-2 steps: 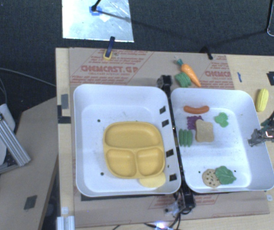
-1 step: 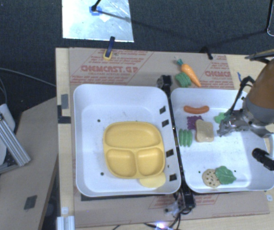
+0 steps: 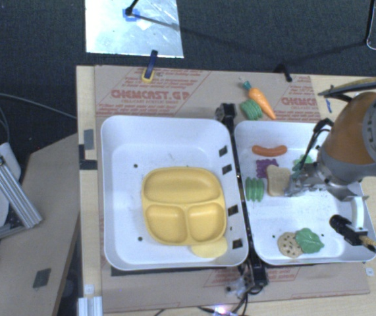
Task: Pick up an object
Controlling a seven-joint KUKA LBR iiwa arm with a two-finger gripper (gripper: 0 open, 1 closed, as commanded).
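Observation:
The right bin [image 3: 267, 236] holds several toy foods: a sausage [image 3: 269, 150], a purple grape bunch [image 3: 262, 168], a tan bread slice [image 3: 278, 180], a green pea pod [image 3: 255, 189], a cookie [image 3: 288, 244] and a green leafy piece [image 3: 309, 240]. My gripper [image 3: 294, 186] reaches down from the right into the middle of this bin, its tip right beside the bread slice's right edge. A small green item [image 3: 301, 163] shows just above the gripper, partly hidden by the arm.
The left bin [image 3: 122, 143] holds a yellow divided tray [image 3: 184, 204] with a yellow lid-like piece [image 3: 209, 247] under its front edge. A toy carrot [image 3: 260, 100] and a green piece [image 3: 250, 110] lie on the cardboard behind the right bin. The grey arm [image 3: 355, 143] covers the right bin's right side.

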